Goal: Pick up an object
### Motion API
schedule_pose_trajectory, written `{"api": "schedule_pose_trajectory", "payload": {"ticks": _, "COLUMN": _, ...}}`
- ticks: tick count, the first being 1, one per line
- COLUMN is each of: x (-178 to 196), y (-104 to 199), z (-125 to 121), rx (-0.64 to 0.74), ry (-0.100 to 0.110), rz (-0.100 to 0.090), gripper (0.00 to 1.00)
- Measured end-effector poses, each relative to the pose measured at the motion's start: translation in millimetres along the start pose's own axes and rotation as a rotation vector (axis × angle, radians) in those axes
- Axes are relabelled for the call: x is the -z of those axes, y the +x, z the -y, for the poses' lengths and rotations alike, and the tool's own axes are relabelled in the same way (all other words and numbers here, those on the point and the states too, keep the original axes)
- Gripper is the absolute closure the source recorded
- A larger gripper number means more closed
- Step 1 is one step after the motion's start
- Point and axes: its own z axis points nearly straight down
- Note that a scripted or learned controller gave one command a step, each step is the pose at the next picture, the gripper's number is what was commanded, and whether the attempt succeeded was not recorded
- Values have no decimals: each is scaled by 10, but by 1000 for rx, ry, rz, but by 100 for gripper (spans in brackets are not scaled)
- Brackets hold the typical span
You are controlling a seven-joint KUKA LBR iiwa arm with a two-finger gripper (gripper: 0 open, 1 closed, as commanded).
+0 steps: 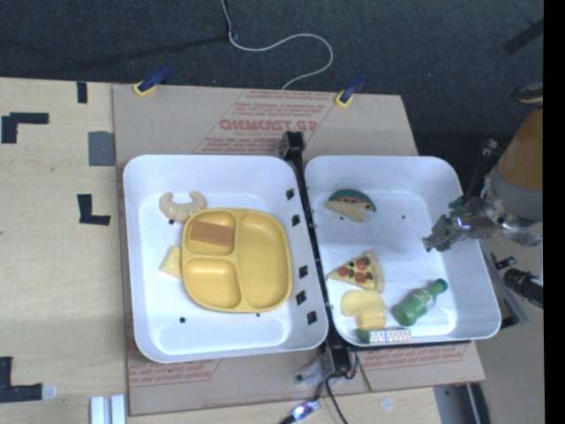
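Note:
The right bin (415,168) holds a watermelon slice (350,205), a pizza slice (359,271), a yellow piece (364,306) and a green bottle (418,303). My gripper (444,234) hangs over the bin's right side, above and right of the green bottle. Nothing shows between its fingers. The left bin (141,263) carries a yellow divided plate (252,268) with a brown toast piece (212,232) in one compartment, a croissant (179,204) and a yellow wedge (170,261).
A white tag (385,335) lies at the right bin's front edge. The bins rest on a cardboard sheet (265,122) held by blue and yellow clamps (152,80). A white cable (274,42) loops on the dark floor behind.

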Motion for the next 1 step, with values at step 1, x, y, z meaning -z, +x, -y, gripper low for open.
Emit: {"api": "schedule_pose_trajectory", "payload": {"ticks": 1, "x": 441, "y": 3, "z": -11, "rx": 0, "ry": 0, "rz": 0, "gripper": 100}}
